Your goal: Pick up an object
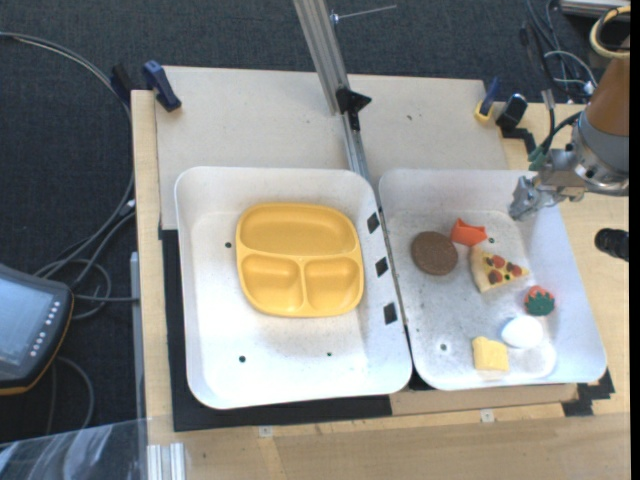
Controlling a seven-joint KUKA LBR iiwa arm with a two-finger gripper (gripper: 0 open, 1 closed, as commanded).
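Nearest the camera lies a yellow cheese wedge (490,354) in the right bin (430,368). My gripper (527,200) hangs over that bin's far right corner; whether it's apart or together I cannot tell. Just near-left sits an orange piece (467,232), likely light, stiff plastic; I'd pinch its narrow sides.

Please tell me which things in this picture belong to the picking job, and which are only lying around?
Belong to the job:
gripper, brown disc, orange piece, pizza slice, strawberry, white egg, yellow cheese block, right bin.

Only lying around:
yellow divided tray, left bin, blue clamps, cables, handheld screen.
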